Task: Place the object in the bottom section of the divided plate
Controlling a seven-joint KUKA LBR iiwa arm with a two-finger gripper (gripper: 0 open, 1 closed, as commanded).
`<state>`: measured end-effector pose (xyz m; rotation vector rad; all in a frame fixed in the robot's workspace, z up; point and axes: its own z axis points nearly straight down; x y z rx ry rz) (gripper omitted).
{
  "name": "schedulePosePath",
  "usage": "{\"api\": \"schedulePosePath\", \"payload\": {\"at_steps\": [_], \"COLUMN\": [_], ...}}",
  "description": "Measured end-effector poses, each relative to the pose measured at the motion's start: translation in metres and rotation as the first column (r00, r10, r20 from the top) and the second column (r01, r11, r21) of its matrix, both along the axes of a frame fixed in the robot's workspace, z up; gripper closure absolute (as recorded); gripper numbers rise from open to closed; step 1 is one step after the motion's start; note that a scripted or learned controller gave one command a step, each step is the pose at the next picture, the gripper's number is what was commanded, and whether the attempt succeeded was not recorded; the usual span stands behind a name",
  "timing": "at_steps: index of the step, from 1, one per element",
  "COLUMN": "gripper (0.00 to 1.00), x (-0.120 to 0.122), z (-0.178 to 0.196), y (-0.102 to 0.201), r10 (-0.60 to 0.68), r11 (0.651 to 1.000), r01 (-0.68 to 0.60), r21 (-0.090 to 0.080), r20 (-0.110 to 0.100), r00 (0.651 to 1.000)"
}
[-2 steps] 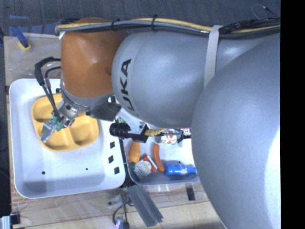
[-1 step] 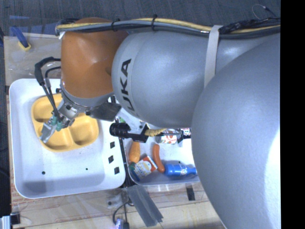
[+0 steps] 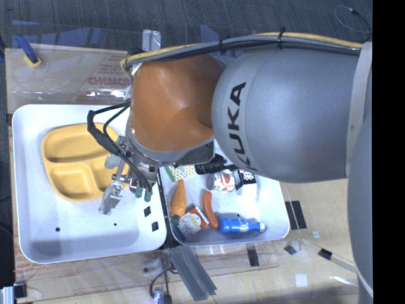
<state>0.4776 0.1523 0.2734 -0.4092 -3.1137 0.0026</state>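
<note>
The bench [image 3: 316, 258] carries two shallow white bins side by side, the left bin [image 3: 38, 233] and the right bin [image 3: 278, 223], their rims touching (bits of black tape [image 3: 295, 215] stuck on the wood nearby).

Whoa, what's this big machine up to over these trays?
A KUKA arm leans over two white bins. Its gripper hangs in the left bin, just beside a yellow divided plate. Whether it carries anything is unclear. The right bin holds toy food: a carrot, a sausage, a blue bottle.
</note>
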Motion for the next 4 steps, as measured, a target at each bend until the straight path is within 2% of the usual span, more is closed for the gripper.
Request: {"api": "schedulePosePath", "payload": {"at_steps": [1, 2, 3, 4], "gripper": [0.00, 0.00, 1.00, 1.00], "x": [0.031, 0.042, 0.043, 0.058], "z": [-0.041, 0.110, 0.120, 0.118], "y": [-0.103, -0.058, -0.056, -0.044], "r10": [0.101, -0.363, -0.356, -0.159], "r11": [0.995, 0.932, 0.934, 0.987], "r01": [-0.101, 0.363, 0.356, 0.159], "r21": [0.000, 0.002, 0.001, 0.002], "r20": [0.000, 0.004, 0.006, 0.005], "r00": [0.995, 0.932, 0.934, 0.987]}}
